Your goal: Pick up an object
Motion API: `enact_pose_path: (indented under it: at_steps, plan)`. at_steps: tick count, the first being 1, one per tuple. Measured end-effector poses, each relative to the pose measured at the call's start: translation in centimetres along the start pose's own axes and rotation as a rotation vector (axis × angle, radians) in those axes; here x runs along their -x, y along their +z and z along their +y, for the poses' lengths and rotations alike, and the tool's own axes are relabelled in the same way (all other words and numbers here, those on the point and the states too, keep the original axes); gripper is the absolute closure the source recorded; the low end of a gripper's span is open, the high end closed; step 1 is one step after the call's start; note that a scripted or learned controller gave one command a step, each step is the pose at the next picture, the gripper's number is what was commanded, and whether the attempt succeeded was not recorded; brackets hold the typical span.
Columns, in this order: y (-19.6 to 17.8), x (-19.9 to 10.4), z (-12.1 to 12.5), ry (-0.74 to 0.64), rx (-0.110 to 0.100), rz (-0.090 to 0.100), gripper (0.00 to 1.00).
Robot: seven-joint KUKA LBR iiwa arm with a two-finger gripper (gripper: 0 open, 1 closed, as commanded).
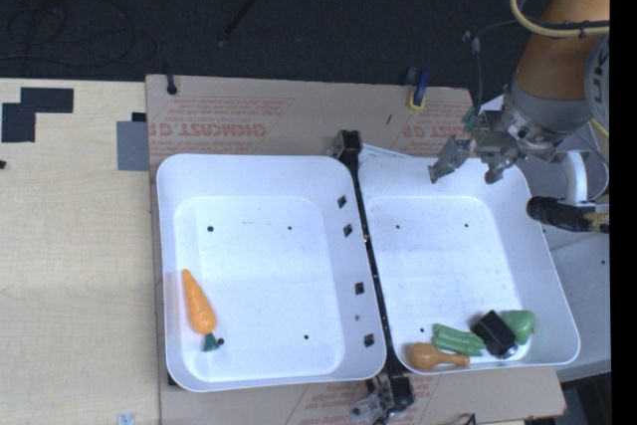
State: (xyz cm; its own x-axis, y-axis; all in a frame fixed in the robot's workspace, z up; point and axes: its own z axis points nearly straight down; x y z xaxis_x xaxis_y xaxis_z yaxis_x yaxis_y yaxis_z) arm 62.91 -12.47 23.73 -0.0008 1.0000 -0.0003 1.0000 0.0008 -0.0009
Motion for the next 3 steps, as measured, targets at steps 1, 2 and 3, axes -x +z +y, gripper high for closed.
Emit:
enact_pose_path:
  at_steps: [1,2,3]
  plan:
    - [15.8,-2.6,1.3,-0.001,-0.004,0.001,0.00]
    - [14.0,-2.3,1.4,0.004,-0.002,0.001,1.00]
    - [14.0,-2.3,1.4,0.005,-0.002,0.001,0.00]
